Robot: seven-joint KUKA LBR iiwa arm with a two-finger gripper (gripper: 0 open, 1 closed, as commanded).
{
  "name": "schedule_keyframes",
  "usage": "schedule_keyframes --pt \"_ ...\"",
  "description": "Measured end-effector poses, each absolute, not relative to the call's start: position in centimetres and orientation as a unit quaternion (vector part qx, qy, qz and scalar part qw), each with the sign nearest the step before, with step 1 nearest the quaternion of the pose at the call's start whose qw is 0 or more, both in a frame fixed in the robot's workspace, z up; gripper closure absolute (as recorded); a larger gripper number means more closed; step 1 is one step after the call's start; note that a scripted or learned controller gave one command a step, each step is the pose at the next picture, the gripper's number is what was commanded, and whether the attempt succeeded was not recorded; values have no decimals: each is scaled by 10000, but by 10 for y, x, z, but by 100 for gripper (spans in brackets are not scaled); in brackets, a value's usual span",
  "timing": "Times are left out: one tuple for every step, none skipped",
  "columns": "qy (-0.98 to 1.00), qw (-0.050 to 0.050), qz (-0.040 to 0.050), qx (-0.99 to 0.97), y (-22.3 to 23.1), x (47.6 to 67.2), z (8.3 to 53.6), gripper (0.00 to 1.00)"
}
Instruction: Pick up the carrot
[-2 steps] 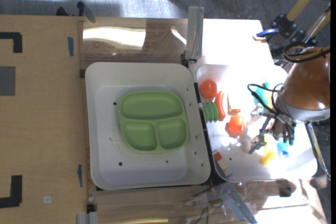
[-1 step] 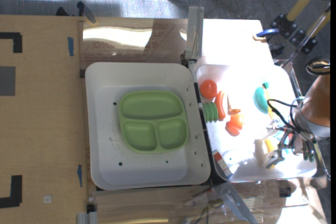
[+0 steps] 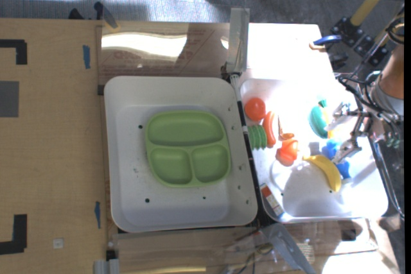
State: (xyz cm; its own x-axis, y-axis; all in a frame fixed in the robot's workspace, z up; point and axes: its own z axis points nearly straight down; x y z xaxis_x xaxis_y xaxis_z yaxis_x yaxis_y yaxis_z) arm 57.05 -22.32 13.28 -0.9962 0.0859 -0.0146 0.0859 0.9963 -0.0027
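I see the carrot (image 3: 270,128) lying loose at the left side of the right bin (image 3: 359,202), beside a tomato (image 3: 255,108) and green toy (image 3: 257,137). My tool (image 3: 349,131) hovers at mid-right over a blue piece (image 3: 334,152) near the banana (image 3: 326,171); I cannot tell its state. The left bin's green plate (image 3: 187,147) lies well apart.
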Motion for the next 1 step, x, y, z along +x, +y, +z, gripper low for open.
schedule_keyframes --pt "9913 54 10 1313 -146 579 90 0"
